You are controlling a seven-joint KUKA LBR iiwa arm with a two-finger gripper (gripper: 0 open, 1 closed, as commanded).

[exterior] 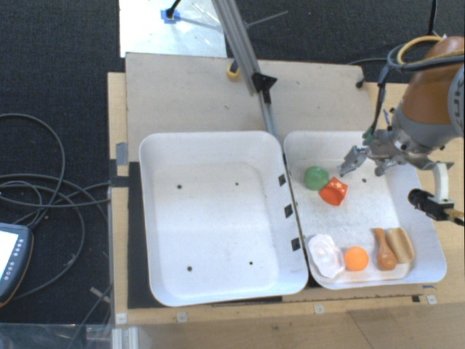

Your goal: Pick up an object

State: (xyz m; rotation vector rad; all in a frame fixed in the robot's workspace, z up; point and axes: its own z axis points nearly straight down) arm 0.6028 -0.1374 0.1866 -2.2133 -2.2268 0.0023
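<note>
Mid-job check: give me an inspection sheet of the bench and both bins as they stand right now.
Surface: bench bearing a left bin and a right bin, side by side.
Job's things: all in the right bin; green ball touching a red block near the middle; white object, orange ball and hot dog along the near edge.
Clutter: nothing seen.
Gripper: gripper over the right bin, just right of the green ball, holding nothing.
Cables: black cables on the floor at left.
Surroundings: dark carpet, handheld screen at left edge.
</note>
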